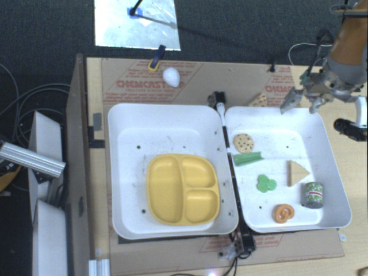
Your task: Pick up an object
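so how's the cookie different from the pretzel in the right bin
The cookie is a pale tan solid disc with dark specks; the pretzel is orange-brown, looped, with holes through it. The cookie lies at the far left of the right bin, just above the green strip; the pretzel lies near the bin's front edge, left of the small can. Both lie flat, are similar in size, and sit apart from the gripper.
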Available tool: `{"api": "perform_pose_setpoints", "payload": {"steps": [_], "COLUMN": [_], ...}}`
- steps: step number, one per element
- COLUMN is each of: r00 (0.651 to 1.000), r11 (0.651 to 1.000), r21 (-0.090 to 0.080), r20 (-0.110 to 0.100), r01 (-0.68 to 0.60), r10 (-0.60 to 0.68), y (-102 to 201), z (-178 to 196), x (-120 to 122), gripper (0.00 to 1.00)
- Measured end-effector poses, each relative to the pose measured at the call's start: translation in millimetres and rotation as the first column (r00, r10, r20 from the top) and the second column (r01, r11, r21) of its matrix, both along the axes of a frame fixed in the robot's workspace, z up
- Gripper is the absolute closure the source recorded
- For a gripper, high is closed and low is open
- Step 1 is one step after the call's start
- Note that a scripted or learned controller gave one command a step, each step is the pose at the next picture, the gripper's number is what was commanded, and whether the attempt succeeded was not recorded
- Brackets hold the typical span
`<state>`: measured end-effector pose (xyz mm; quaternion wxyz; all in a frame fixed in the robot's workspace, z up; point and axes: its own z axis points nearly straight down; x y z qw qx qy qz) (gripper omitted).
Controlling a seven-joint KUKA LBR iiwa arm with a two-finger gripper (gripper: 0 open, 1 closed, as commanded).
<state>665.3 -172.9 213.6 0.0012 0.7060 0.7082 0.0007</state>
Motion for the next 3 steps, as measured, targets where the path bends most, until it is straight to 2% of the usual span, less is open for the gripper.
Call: {"api": "perform_pose_setpoints", "payload": {"steps": [1, 2, 3], "r00": [1.000, 1.000, 1.000], "r11": [1.000, 1.000, 1.000], "r21": [0.005, 0.002, 0.002], "r20": [-0.011, -0.006, -0.003], "r01": [-0.003, 0.003, 0.003], "r10": [0.003, -0.003, -0.003], "y": [50, 59, 70], "z": [-57, -48, -133], "x": [-59, -124, -143], "gripper": [0.00, 0.00, 0.00]}}
